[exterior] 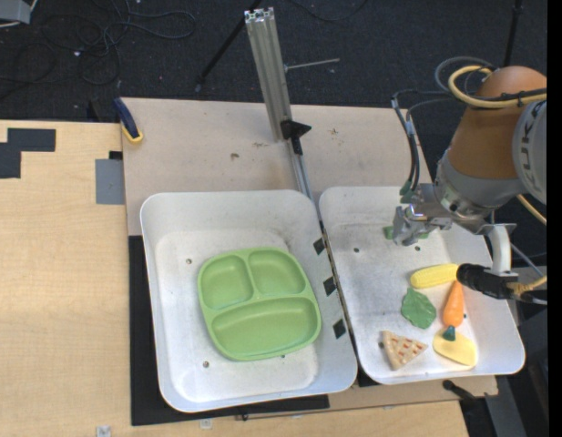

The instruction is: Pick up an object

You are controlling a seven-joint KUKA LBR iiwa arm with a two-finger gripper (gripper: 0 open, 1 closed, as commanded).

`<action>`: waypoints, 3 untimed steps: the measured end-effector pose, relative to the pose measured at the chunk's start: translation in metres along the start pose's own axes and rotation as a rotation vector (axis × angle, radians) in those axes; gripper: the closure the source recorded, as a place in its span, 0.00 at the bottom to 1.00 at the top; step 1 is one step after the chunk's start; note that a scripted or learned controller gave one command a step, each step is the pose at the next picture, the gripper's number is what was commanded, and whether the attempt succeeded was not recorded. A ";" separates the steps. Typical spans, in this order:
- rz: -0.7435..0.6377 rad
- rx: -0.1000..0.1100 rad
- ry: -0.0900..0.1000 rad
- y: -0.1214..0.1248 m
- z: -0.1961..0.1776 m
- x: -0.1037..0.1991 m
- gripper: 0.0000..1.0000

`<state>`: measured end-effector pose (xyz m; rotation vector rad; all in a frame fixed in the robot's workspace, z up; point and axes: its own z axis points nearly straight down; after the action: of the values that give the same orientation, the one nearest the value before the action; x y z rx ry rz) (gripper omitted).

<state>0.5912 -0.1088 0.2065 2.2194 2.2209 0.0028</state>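
Fingers [405,228] hanging over the far part of my right bin [372,353], and I can't tell whether they're open or closed. Nothing visible between them. My candidates lie nearer and to the right: yellow corn [434,277], green leaf [418,309], orange carrot [454,304], pizza slice [403,349], yellow wedge [456,349]. Corn's closest. Left bin [171,244] carries the green divided plate [259,303].

One fixed overhead view, slanting down on both white bins [235,390], moderately near.
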 end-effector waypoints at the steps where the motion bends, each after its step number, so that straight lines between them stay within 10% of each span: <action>1: -0.001 0.000 0.000 -0.004 -0.046 0.005 1.00; 3: -0.003 0.004 0.001 0.020 -0.040 0.091 1.00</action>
<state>0.6111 -0.0173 0.2466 2.2177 2.2268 -0.0005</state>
